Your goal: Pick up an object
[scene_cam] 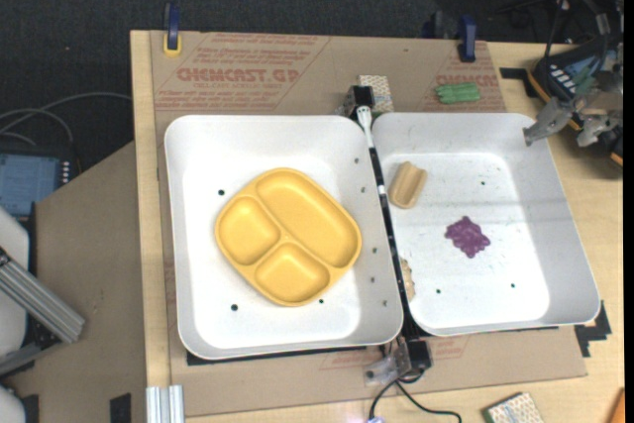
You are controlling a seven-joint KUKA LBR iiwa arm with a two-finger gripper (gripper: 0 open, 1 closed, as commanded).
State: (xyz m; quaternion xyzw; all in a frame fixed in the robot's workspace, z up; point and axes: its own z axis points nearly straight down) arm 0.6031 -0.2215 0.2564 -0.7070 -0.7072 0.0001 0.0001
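**Claw parked at frame right, targets lie to its lower left**

Left bin [188,213]: a yellow tray [287,235] sits mid-bin. Right bin [555,243]: a tan block [407,184] against the upper-left wall, long axis near upright; a purple lump [467,236] in the centre. The claw [555,122] hovers over the upper-right rim — apart or together, can't tell. The lump looks nearer.

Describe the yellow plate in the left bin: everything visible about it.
The yellow plate is a rounded, glossy divided dish, plastic by its look, with three compartments: one large toward the far side and two smaller ones nearer. It lies flat, right side up and turned at an angle, near the middle of the left bin. Its compartments hold nothing.
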